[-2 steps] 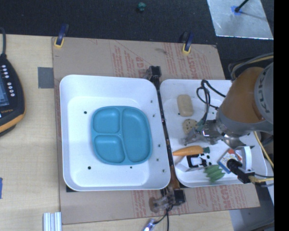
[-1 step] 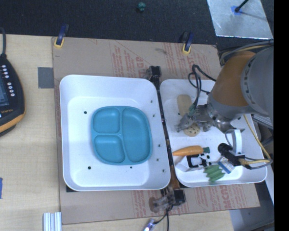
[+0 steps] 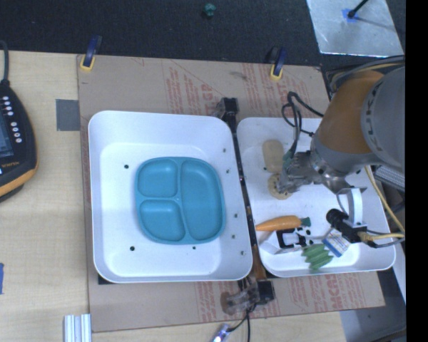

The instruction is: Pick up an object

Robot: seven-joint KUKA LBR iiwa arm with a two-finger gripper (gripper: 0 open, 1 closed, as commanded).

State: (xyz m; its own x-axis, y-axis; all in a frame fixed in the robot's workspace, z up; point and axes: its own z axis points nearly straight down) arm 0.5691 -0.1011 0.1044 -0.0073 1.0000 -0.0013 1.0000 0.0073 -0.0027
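Observation:
The right bin (image 3: 253, 137) holds several small objects. A tan wooden piece (image 3: 272, 154) lies near its back left, with a round tan piece (image 3: 278, 186) just in front of it. An orange carrot (image 3: 278, 224) lies across the bin's front left. Beside it are a black and white item (image 3: 292, 239) and a green object (image 3: 316, 257). My gripper (image 3: 292, 173) reaches in from the right and hangs low over the round tan piece, right next to it. The grey arm with its orange band (image 3: 349, 120) covers the bin's right side.
The left bin (image 3: 107, 191) holds a blue divided plate (image 3: 180, 199). A teach pendant (image 3: 3, 144) lies at the bench's left edge. Cables (image 3: 299, 112) loop over the right bin's back. Clamps (image 3: 90, 54) hold the cardboard at the back.

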